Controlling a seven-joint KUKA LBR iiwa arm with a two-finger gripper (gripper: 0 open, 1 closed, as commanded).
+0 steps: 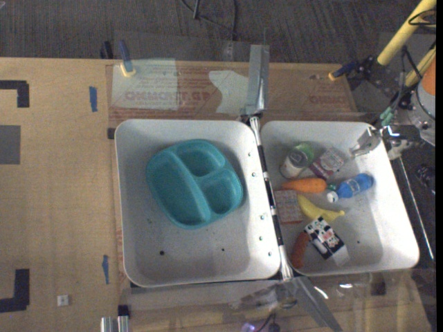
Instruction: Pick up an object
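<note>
A gripper (374,138) on the grey arm hangs at the upper right corner of the right-hand bin (394,244), in a picking trial at a wooden bench (62,199) bearing two shallow white bins. Nothing is seen between its fingers, and whether they stand open or closed cannot be told from this angle.

The candidates for the pick all lie in the right bin's left half, well apart from the tool: a small jar with a green lid (297,159) near the top edge; a crumpled packet (331,162) just beside it; an orange carrot-shaped toy (304,185) below those; a blue bottle (351,186) toward the bin's middle; a yellow banana (317,208); a flat card (287,206) against the left wall; and a black-and-white carton (325,238) lying across a reddish sausage-like toy (300,251) near the bottom edge. The left bin (135,254) carries a teal divided plate (195,182).

The trial appears to be in its approach stage, with no object yet chosen or touched. The next move would call for travel inward and down over one item; the blue bottle, nearest the tool and fairly free of neighbours, looks the most reachable, though its round body could roll from a poorly centred grip.
</note>
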